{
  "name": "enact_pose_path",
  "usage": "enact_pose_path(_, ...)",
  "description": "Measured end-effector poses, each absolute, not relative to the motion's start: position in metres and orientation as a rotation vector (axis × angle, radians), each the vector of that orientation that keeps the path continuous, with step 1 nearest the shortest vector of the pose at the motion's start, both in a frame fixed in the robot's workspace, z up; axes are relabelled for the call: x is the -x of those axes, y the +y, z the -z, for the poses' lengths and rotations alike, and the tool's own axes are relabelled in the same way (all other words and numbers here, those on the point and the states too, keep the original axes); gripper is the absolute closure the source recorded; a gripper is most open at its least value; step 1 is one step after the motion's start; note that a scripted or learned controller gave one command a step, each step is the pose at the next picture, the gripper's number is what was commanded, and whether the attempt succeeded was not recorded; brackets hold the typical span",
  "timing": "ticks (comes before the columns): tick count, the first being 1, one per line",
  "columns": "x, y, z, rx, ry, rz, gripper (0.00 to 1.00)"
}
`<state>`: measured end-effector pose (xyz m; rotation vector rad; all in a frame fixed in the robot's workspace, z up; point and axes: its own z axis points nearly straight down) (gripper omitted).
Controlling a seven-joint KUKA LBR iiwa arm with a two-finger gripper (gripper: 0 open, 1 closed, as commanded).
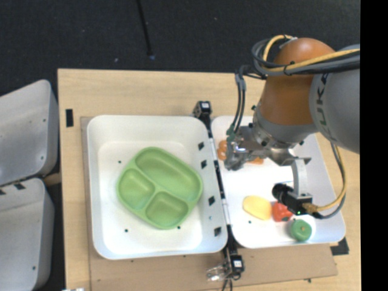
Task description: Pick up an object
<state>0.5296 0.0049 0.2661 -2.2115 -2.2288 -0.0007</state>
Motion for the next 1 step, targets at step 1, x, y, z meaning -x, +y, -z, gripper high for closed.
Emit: enact_pose_path(1, -0.5267, 0.0655, -0.2598, 2.211, -2.229, 0.0, 1.0)
